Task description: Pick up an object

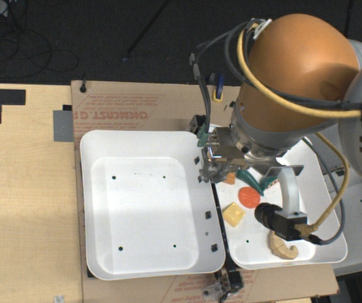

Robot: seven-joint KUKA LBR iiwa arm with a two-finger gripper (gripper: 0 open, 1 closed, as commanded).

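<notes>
Gripper [226,164] low over the left part of the right bin [333,255], close to the wall shared with the left bin [85,169]. Cannot tell whether open or shut, since the wrist blocks the view from above. Nothing visibly held.

Just below the gripper, in the right bin: a small orange bit [231,178], and beside it a red round piece [249,197] touching or nearly touching a teal piece [268,182]. Slightly nearer the front, a yellow block [234,214] lying flat on the bin floor, apart from the red piece. Farther right, at the front edge, a tan curved piece [284,247], partly tucked under a black cylinder [274,218] mounted on the arm.

Above all this, the orange band [301,49], large and round, ringed by a yellow cable [294,101], covering the back of the right bin.

Both bins seated on a cardboard sheet [124,109] with red printing, on a pale wood worktop [23,188].
</notes>
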